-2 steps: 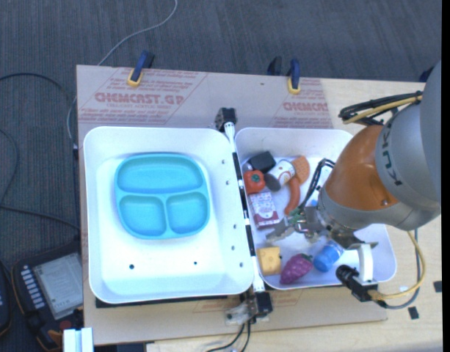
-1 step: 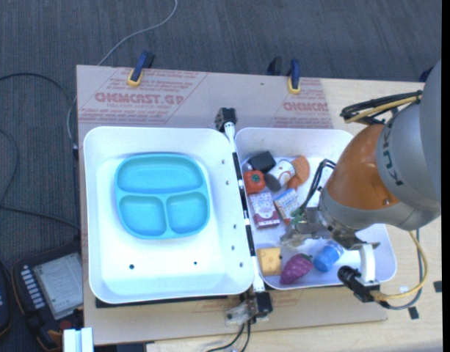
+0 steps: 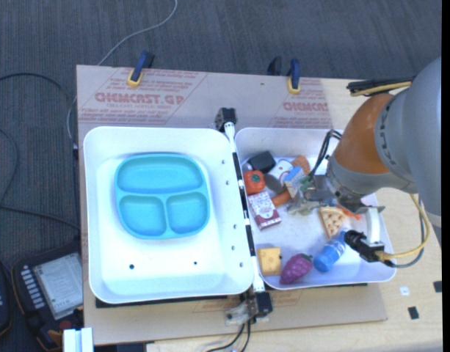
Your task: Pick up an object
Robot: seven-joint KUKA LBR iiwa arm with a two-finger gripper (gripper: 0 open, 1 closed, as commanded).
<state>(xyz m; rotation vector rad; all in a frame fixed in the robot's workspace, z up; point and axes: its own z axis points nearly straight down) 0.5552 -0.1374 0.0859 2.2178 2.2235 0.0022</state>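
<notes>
My gripper (image 3: 304, 195) is low in the right bin (image 3: 371, 270), near its middle, among the toys. It sits over a dark greyish item and just right of an orange carrot-like piece (image 3: 292, 180). A cracker-like triangle (image 3: 330, 221) lies just below it. To its left are a red-and-white carton (image 3: 263, 210), a red tomato (image 3: 254, 182), a black block (image 3: 261, 160) and a white-and-blue piece (image 3: 284, 171). Along the front of the bin lie a yellow cheese cube (image 3: 269, 259), purple grapes (image 3: 296, 268) and a blue bottle (image 3: 329, 256).
The left bin (image 3: 100, 270) holds a blue divided plate (image 3: 163, 195). The arm's orange band (image 3: 360, 141) and grey wrist hang over the right bin's right side. Clamps (image 3: 142, 66) (image 3: 292, 75) hold the board's far edge. Cables run across the floor at left.
</notes>
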